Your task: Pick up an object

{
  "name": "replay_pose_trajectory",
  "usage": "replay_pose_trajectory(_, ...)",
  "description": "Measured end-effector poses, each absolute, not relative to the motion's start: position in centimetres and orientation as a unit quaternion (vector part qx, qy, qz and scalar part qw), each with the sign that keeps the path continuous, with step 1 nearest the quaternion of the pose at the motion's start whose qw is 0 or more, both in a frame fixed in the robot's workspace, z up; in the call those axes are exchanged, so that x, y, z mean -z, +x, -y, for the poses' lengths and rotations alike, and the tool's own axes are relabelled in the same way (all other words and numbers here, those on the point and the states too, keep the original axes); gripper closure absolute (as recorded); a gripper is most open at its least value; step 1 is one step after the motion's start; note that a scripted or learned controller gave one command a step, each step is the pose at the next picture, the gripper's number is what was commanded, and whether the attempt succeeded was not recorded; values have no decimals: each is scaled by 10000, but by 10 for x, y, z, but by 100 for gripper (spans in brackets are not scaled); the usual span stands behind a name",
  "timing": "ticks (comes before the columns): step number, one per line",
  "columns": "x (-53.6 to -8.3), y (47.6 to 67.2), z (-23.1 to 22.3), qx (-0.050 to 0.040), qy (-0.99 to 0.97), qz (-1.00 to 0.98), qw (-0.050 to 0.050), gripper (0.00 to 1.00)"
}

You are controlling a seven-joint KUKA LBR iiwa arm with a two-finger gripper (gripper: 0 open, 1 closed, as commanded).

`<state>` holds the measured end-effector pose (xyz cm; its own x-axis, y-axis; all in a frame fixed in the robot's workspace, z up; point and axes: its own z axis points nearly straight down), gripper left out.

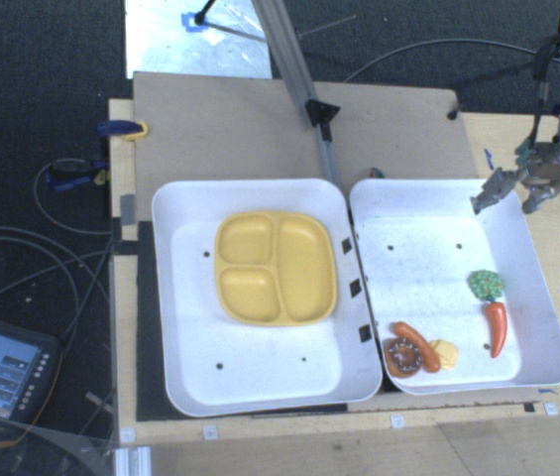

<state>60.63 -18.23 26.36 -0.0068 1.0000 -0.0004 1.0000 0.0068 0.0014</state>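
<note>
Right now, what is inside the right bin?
The right bin holds broccoli, a carrot, a sausage, a donut and a small yellow piece. The sausage covers part of the donut.

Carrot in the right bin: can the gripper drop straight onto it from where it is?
Probably yes. The carrot lies apart from the broccoli, uncovered, and the open gripper hovers over the same bin's far corner.
</note>
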Motion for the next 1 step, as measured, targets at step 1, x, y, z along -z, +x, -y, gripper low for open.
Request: replay_pose_trajectory(1, -264, 606, 182, -2, 7044, -7098, 7, 0)
